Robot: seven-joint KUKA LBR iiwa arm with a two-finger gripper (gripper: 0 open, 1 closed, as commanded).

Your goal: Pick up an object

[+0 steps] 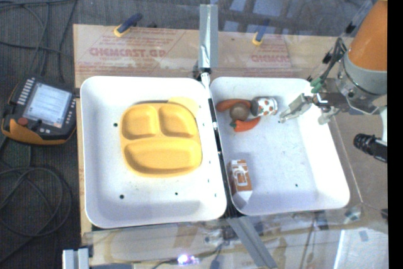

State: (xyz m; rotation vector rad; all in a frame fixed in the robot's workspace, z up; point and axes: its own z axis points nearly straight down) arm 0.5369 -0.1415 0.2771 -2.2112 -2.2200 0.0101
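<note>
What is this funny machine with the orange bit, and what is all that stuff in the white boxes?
It is a robot arm, grey with an orange band, seen from a camera above the bench. It reaches in from the right. Its gripper is like a small hand for picking things up, and it hovers over the right bin; nothing shows in it. That bin holds a cluster of small toys near its top edge and a small brown packet lower down. The left bin holds a yellow divided tray. A handheld controller lies left of the bins.
</note>
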